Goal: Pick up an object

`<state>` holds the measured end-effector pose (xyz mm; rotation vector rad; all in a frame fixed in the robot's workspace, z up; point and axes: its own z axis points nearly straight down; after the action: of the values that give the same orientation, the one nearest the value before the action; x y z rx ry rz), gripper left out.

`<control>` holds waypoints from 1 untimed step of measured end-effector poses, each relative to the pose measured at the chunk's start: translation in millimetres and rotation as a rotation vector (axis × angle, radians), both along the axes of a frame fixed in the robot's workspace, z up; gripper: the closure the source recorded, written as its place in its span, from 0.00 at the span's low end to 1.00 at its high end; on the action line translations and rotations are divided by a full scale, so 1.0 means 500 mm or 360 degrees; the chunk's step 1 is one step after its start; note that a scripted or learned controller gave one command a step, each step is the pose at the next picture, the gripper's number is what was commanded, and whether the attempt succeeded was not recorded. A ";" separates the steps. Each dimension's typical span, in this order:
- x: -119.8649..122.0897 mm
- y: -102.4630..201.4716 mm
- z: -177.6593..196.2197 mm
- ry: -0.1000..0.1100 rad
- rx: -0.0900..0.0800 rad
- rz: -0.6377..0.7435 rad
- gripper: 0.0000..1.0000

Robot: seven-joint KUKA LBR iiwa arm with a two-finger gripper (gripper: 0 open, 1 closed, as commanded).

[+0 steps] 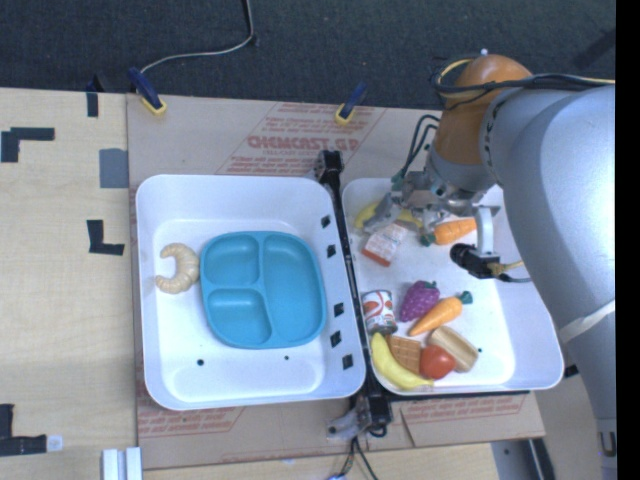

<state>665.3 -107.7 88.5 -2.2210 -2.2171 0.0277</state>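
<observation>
My gripper [408, 204] hangs low over the back left part of the right bin [520, 318], under the orange wrist band. Just below it lies a white and red packet [385, 242], with a yellow piece [367, 213] to its left. To the gripper's right, an orange carrot [455, 230] rests on the bin floor. Whether anything is held is hidden by the wrist. Nearer the front lie a red and white can [378, 308], purple grapes [420, 298], a second carrot [437, 315], a banana [390, 366] and a tomato [437, 363].
The left bin [165, 368] holds a blue divided plate [263, 288] and a croissant [178, 268] by its left wall. A black divider [338, 258] runs between the bins. The grey arm covers the right bin's right side.
</observation>
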 end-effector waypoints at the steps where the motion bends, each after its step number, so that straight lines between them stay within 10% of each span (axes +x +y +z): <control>1: 0.002 -0.005 -0.003 0.0002 0.0010 0.0005 0.00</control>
<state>666.1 -110.3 87.0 -2.2132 -2.2171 0.0218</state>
